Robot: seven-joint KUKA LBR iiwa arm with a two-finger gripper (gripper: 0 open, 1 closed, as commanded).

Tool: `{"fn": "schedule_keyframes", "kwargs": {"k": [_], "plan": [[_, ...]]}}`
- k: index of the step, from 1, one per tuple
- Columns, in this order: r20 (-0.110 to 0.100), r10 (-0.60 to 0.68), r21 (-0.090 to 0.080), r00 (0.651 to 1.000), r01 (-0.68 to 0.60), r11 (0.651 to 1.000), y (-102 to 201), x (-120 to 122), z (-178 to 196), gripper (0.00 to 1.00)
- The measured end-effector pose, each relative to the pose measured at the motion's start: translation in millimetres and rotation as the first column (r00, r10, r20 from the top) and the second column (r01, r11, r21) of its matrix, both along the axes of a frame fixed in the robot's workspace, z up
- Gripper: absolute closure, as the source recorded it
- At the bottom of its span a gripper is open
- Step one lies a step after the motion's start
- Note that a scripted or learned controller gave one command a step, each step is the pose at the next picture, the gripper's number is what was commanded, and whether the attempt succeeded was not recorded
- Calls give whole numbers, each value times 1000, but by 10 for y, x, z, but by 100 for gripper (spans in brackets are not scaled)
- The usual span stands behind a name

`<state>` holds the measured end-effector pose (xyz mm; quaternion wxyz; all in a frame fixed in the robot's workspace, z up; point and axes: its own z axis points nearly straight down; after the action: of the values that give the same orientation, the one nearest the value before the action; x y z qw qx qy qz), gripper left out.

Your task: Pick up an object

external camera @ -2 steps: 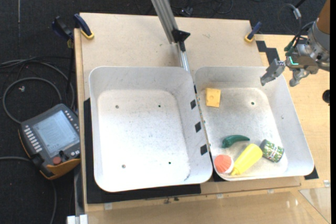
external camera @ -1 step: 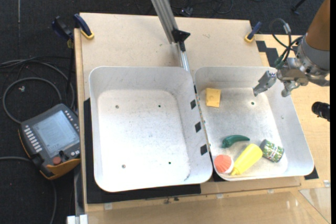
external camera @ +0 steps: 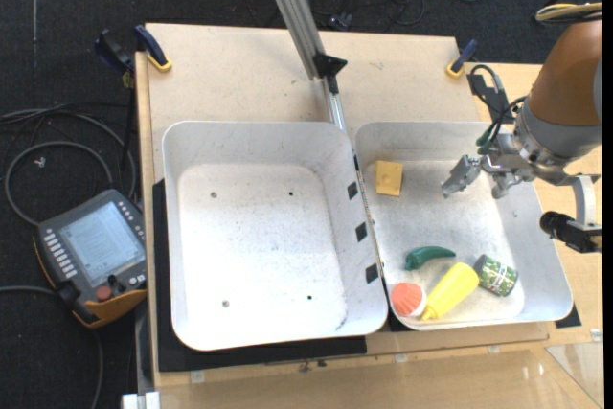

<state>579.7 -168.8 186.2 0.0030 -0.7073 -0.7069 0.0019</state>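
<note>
I see the arm (external camera: 565, 101) coming in from the right, over the right bin (external camera: 450, 148). The claw (external camera: 484, 175) hangs above the bin's upper right part with its two fingers spread apart, released, and nothing is between them. A yellow block (external camera: 389, 177) lies to its left, near the bin's upper left corner, well apart from the claw. Along the bin's near side I see a green curved piece (external camera: 428, 256), a yellow bottle (external camera: 450, 290) lying tilted just below it, a red ball (external camera: 408, 299) touching the bottle's left end, and a green can (external camera: 497, 276) just beside its right end. The left bin (external camera: 192, 148) sits beside on the counter (external camera: 239, 72).
</note>
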Motion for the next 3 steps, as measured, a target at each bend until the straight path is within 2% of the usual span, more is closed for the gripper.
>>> {"fn": "schedule_keyframes", "kwargs": {"k": [1, 2, 3], "plan": [[1, -1, 0, 1000, 1, 1000, -20, -81, -468, 0], [8, 0, -2, 1000, 0, 1000, -22, -61, -333, 100], [13, -1, -4, 1000, 1, 1000, -108, -84, 150, 100]]}}
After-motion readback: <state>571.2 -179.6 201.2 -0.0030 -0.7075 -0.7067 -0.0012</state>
